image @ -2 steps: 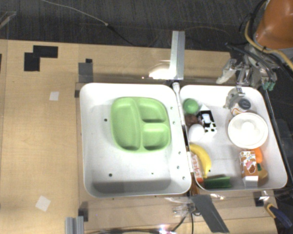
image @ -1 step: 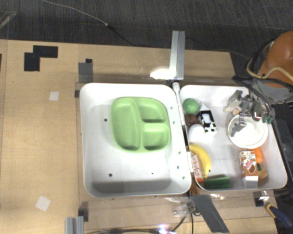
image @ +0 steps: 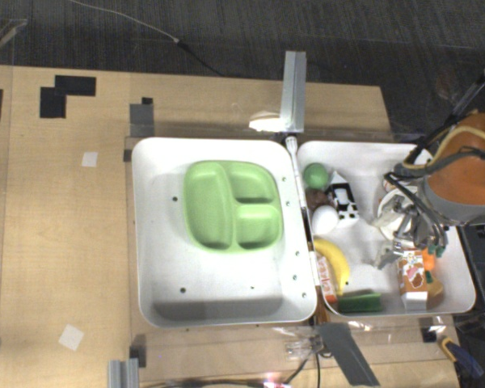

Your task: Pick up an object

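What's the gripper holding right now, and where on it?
Cannot tell. The gripper hangs low in the right white bin, next to the orange juice carton, with no object visibly gripped.

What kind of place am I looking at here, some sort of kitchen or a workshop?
Most likely a robotics lab, not a kitchen: a grey and orange robot arm reaches over two white bins on a wooden bench, with a toy-like banana and a green divided plate.

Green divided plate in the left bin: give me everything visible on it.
The green divided plate is pale matte green, plastic by the look, a rounded square with three compartments: one long section on its left and two smaller ones stacked on its right, split by raised ridges. It lies flat, open side up, with nothing in it, on the floor of the left bin, toward the upper middle. It touches only the bin floor, apart from the walls.
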Robot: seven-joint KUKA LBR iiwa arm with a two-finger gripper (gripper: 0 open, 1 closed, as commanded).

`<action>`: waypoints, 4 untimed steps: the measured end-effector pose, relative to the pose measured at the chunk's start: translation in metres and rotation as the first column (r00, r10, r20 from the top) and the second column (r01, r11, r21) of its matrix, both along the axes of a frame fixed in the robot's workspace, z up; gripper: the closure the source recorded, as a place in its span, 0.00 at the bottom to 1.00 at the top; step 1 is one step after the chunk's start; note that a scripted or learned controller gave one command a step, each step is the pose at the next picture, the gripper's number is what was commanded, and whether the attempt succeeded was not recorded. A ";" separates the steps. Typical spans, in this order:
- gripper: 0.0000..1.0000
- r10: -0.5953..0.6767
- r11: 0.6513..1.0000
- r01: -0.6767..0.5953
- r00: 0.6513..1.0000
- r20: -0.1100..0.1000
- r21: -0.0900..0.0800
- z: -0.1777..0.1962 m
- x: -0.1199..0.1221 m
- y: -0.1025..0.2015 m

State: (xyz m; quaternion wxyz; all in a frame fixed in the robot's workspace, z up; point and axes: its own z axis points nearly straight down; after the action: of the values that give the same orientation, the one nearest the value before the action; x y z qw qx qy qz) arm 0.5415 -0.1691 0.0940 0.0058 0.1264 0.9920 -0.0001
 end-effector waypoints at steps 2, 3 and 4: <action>0.00 0.070 0.997 -0.070 0.997 0.011 -0.008 -0.002 -0.048 0.007; 0.00 0.232 0.973 -0.232 0.973 0.009 -0.007 -0.003 -0.048 -0.021; 0.00 0.277 0.961 -0.277 0.961 0.009 -0.011 -0.002 -0.048 0.012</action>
State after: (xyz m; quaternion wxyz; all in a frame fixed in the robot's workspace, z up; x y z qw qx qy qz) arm 0.4936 -0.1572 0.0918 0.0116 -0.0134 0.9998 -0.0034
